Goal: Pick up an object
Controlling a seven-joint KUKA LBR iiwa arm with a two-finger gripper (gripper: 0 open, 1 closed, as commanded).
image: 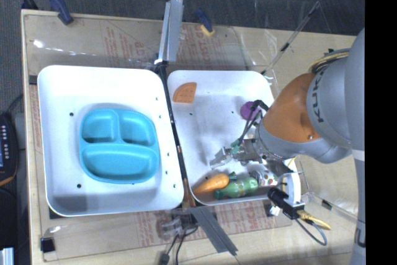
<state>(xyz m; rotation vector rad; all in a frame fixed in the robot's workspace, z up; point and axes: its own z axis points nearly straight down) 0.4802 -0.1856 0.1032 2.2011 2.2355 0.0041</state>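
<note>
Along the near edge of the right bin (186,133) you have a carrot (212,182) lying end to end with a green bottle (240,187), both pressed close to the front wall. Your gripper (231,154) hangs just above and behind them, low in the bin; whether its jaws are spread or closed, you cannot tell from this slant, and nothing is visibly held.

Your main risk is that front wall. If you come down on the carrot or bottle, one finger may land on the rim or wedge against the wall, and the round bodies could roll or squirt sideways into each other. The 2 touch, or nearly so, which means a grab on 1 may drag the other.

Beyond the gripper, the middle of the bin floor is bare, giving you room to nudge things inward. A purple piece (249,110) sits by the right wall, partly behind the arm (291,118). An orange wedge (184,93) lies at the far left corner, close to 2 walls, tight for fingers.

Left of the divider, the other bin (56,133) carries a blue tray (119,144).
</note>
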